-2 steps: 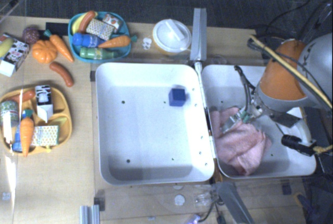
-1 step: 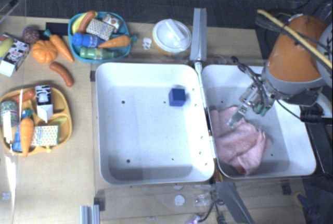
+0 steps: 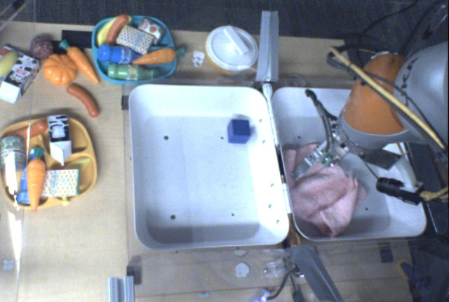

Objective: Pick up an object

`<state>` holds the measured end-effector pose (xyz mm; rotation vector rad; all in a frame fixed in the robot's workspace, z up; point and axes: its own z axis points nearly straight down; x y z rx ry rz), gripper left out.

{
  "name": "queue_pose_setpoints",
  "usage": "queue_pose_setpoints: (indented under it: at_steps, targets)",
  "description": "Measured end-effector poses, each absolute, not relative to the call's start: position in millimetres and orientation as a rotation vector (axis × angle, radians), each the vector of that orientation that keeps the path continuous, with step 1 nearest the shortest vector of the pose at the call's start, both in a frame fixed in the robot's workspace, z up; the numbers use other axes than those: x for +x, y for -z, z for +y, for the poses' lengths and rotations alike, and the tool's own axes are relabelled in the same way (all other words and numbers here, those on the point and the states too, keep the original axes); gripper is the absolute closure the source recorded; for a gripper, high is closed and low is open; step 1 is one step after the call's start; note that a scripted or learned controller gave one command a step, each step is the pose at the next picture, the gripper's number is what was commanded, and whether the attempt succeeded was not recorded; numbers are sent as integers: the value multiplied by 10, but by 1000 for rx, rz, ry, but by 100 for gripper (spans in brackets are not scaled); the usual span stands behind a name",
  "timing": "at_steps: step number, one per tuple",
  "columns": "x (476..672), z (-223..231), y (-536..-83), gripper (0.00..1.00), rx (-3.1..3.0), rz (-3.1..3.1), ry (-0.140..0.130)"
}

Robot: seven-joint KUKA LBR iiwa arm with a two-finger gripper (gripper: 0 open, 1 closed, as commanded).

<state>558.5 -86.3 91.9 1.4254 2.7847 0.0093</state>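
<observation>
Scene: A grey KUKA arm (image 3: 382, 107) with an orange band reaches in from the right over the right bin (image 3: 414, 223) of two white bins on the bench (image 3: 105, 237).

Pincer: The pincer (image 3: 321, 156) sits low at the upper edge of a pink cloth (image 3: 324, 195); whether it is released or clenched cannot be told from this slant.

Task thing: The pink cloth lies crumpled in the left half of the right bin, touching the bin's left wall; no part of it is visibly gripped.

Other candidate: A small blue block (image 3: 239, 130) rests alone in the left bin (image 3: 161, 223), near its upper right corner, well apart from the arm.

Step in hand: Apparently closing on the cloth for a pick.

Doing it well: Judging by the folds, the grip should take a raised ridge of fabric rather than a flat patch, press deep enough to gather more than one layer, then lift straight up so the cloth clears the bin wall.

Risk: A shallow pinch may slip off the soft fabric.

Surroundings: Toy food in a blue bowl (image 3: 133, 48) and a yellow tray (image 3: 84, 167) sits on the bench at left.
</observation>
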Motion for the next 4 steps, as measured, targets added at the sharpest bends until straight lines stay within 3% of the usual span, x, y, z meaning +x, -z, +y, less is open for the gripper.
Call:
queue_pose_setpoints:
  at_steps: [1,2,3,4]
  targets:
    - [5617,-860,-1045,100,1418,2777,-14]
    - [6094,-532,-1852,100,1788,2579,-3]
    - [6667,-452,-3025,100,1889,2503,-5]
    - [6394,-665,-1928,100,1435,2791,-2]
